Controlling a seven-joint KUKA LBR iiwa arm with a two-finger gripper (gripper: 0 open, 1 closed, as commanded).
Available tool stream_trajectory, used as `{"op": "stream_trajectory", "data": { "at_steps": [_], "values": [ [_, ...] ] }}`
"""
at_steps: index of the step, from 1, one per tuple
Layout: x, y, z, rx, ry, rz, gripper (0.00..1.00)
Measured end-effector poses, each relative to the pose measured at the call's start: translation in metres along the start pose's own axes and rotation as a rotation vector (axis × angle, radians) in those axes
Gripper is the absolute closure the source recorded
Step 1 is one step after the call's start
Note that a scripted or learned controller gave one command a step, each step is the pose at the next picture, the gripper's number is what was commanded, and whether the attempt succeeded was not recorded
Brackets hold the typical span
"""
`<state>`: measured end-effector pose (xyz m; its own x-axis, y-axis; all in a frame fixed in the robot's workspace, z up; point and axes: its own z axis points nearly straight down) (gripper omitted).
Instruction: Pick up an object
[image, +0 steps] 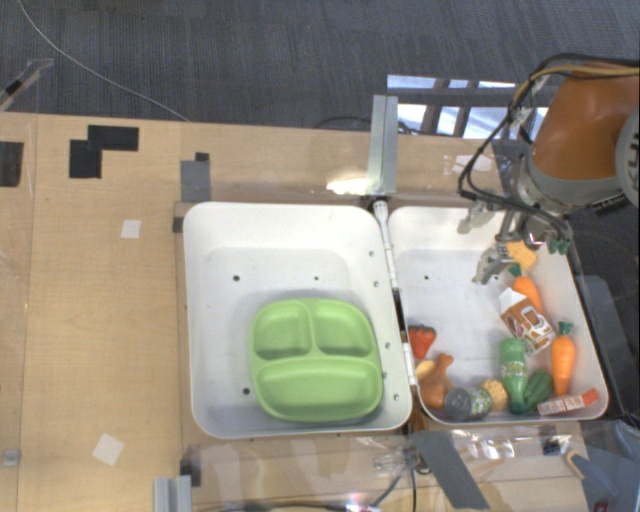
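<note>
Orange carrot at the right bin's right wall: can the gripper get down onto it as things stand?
Probably yes, though it looks tight. The carrot lies uncovered on top, and the gripper hangs over the same bin. But the carrot sits against the wall, with the green vegetable and carton crowding its other side.

Two bins side by side on the tabletop (90, 330): plate (316, 360) in the left bin (215, 250), toy foods (520, 360) crowding the right bin (440, 290) (mostly its near-right corner).
</note>
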<state>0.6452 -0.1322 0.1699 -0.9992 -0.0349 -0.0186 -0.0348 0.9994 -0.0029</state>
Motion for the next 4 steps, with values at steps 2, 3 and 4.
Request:
{"op": "stream_trajectory", "data": {
  "at_steps": [2,3,4],
  "values": [
    [0.036,-0.06,0.081,0.0,0.008,0.085,0.0],
    [0.087,-0.051,0.079,0.0,0.005,0.105,0.0],
    [0.081,-0.05,0.064,0.005,-0.014,0.099,1.0]
  ]
}}
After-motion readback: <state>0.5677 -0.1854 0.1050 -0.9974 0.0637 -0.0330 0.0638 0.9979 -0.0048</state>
